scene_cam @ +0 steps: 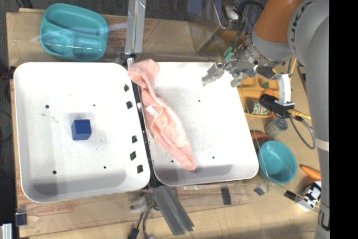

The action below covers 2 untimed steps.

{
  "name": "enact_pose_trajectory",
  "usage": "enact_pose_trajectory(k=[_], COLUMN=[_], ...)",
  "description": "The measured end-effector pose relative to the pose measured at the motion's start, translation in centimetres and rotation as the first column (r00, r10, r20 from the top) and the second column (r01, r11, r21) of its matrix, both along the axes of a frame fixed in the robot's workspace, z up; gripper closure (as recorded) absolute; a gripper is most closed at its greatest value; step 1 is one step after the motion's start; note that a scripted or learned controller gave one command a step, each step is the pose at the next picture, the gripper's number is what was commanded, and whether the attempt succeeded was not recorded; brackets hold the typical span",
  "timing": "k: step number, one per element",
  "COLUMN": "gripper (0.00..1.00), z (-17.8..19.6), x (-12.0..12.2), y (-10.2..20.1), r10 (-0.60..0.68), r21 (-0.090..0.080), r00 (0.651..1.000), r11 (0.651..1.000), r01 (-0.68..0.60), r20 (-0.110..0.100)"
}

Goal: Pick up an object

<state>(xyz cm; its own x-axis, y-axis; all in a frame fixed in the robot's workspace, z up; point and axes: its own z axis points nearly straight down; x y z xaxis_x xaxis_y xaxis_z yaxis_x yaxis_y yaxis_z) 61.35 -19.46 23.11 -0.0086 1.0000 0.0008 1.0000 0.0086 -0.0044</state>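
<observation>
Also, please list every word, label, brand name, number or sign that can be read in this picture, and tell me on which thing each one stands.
No text can be read anywhere in this picture.
The small packets beside the right bin may carry print, but it is too small and blurred to read.
The blue block, pink cloth and teal bowl show no marking.

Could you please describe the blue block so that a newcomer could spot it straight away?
Start at the left-hand shallow white bin. Near its middle sits a small, dark blue cube, alone on the floor. The neighbouring bin holds a crumpled pink cloth instead, soft and long, not blocky.
</observation>
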Motion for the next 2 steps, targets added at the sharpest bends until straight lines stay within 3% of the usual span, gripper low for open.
enact_pose_trajectory(k=[1,2], gripper=[0.0,0.0], z=[-5.5,-13.7], x=[-0.5,1.0], y=[10.2,9.6], r10=[0.046,0.142], r21=[-0.001,-0.001], r00=[0.999,0.99], r11=[0.999,0.99], r01=[-0.046,-0.142], r20=[0.0,0.007])
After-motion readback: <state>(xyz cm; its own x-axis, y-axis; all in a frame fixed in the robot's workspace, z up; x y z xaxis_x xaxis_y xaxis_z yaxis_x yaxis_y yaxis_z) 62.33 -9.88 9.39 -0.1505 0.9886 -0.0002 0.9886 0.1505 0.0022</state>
